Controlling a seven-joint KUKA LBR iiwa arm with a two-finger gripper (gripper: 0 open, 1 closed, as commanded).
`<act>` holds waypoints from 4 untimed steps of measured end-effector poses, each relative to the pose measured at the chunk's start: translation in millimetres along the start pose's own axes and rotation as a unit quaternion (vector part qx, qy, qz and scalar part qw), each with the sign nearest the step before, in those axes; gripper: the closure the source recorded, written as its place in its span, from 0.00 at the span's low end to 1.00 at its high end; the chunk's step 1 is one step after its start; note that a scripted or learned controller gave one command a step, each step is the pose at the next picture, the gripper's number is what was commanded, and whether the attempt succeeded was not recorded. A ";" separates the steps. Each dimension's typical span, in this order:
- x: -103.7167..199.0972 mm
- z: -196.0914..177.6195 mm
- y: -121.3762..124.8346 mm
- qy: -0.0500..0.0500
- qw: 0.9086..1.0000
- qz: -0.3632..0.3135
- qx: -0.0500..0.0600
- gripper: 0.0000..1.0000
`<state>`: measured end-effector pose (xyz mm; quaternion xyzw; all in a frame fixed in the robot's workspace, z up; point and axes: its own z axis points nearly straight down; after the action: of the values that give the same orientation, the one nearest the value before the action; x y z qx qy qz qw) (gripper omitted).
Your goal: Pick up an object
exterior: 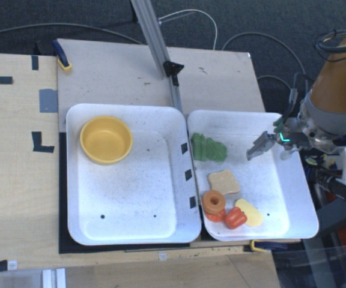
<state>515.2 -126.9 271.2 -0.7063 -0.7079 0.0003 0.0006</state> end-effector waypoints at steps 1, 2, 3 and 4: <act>-7.2 48.2 3.1 0.000 1.000 0.001 0.003 0.00; -5.6 101.0 -8.3 0.000 1.000 0.001 0.003 0.00; -4.2 165.8 -10.3 0.001 1.000 0.001 0.004 0.00; -4.2 152.4 -8.8 0.001 1.000 0.000 0.002 1.00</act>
<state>506.2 -131.1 118.8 -0.7065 -0.7077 0.0013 0.0024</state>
